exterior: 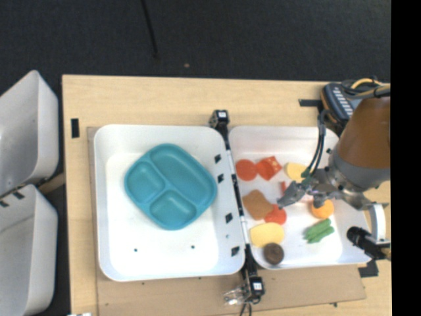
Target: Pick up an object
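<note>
Gripper (290, 194): low in right bin (309, 135), fingers' state unclear
Nearest: brown piece (257, 205), red piece (275, 216)
Left bin (112, 255): blue tray (170, 185)

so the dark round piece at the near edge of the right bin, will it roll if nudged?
Probably. The dark round piece looks short and rounded, so a push could roll it. It touches the yellow piece and sits near the bin wall, which may stop it. Looks small, likely light.
</note>
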### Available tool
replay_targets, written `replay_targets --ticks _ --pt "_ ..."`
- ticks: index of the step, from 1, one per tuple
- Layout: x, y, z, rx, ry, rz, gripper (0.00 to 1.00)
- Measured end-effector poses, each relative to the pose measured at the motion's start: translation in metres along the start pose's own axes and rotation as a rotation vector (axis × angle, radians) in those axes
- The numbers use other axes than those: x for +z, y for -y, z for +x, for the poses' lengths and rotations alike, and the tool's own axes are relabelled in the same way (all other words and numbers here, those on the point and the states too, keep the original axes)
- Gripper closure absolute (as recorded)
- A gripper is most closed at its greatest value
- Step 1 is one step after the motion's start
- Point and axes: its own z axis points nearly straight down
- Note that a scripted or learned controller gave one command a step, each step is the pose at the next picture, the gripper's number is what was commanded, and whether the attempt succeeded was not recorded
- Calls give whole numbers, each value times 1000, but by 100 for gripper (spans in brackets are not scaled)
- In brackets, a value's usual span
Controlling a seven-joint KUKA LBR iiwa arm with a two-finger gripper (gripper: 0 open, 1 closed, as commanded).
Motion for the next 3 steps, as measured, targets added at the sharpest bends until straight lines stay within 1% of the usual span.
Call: replay_targets --ticks 1,2,3 --pt "53 -6 7 3 1 -2 0" --pt "96 -5 6 1 1 -2 0" --pt "85 -7 6 7 0 -6 100"
